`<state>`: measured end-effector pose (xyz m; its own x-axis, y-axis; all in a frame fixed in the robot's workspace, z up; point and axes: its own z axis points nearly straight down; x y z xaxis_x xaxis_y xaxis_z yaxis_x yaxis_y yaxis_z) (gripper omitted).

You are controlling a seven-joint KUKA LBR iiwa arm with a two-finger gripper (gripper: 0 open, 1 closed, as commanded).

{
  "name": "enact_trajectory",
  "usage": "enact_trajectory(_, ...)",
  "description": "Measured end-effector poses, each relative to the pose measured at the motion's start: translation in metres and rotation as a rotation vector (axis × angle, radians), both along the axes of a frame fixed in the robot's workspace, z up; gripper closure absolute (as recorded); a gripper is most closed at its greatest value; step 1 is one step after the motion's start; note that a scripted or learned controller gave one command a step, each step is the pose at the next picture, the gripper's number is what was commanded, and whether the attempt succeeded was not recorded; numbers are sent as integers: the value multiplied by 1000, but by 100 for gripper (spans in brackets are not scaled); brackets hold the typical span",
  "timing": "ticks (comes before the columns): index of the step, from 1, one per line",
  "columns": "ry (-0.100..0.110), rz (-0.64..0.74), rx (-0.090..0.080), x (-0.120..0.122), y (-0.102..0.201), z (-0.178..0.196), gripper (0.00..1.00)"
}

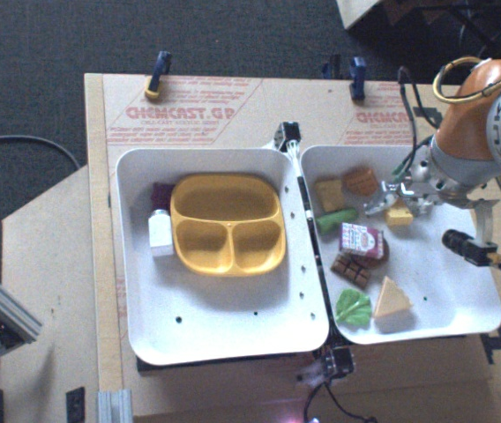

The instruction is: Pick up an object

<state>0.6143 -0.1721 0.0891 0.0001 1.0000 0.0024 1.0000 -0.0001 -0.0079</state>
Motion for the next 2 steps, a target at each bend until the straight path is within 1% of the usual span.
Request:
enact_trajectory(1,-9,0,-3,2,-1,15,100)
enact_trajectory(2,-14,1,-5,3,1,59,100)
